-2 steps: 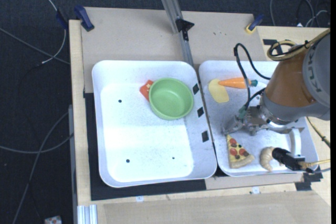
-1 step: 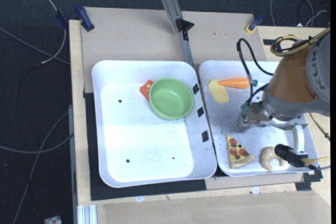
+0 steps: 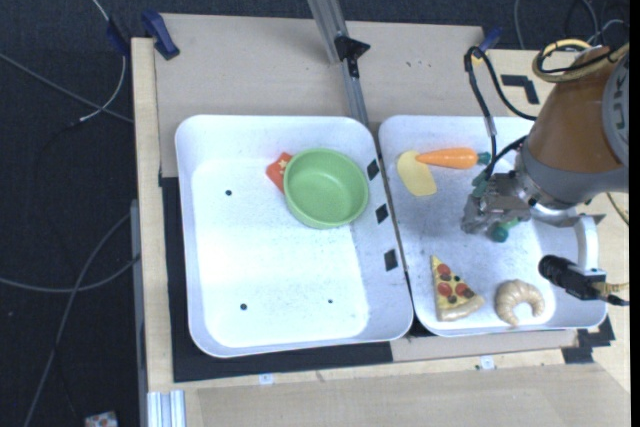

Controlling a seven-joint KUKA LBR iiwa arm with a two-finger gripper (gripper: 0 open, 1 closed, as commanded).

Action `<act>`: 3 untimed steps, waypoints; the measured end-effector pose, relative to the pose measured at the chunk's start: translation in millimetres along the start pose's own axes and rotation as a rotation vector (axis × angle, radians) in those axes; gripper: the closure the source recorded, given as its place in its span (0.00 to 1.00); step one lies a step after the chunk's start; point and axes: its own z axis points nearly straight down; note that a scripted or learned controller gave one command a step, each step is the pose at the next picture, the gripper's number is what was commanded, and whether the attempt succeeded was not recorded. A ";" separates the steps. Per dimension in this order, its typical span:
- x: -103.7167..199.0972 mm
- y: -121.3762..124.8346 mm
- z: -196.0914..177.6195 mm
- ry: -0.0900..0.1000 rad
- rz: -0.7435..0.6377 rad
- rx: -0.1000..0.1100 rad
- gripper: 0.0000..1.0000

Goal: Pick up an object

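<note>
My gripper (image 3: 492,215) hangs low in the right bin (image 3: 440,310); its state I cannot tell. The carrot (image 3: 447,157) lies near it at the bin's far side, beside a yellow piece (image 3: 417,175). It looks light, rigid and smooth; take it across the thick middle.

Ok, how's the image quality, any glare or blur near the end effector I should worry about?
Camera view: lighting even, shadows soft; mild glare on the white bins; the end effector is slightly soft and cluttered, so its detail is hard to read; carrot, pizza slice and croissant are sharp enough.
</note>
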 end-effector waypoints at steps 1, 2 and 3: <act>9.8 6.2 -52.6 0.001 -0.002 -0.003 1.00; 10.2 8.0 -100.7 0.000 -0.001 -0.002 1.00; 61.5 28.9 -104.1 0.001 -0.005 -0.001 1.00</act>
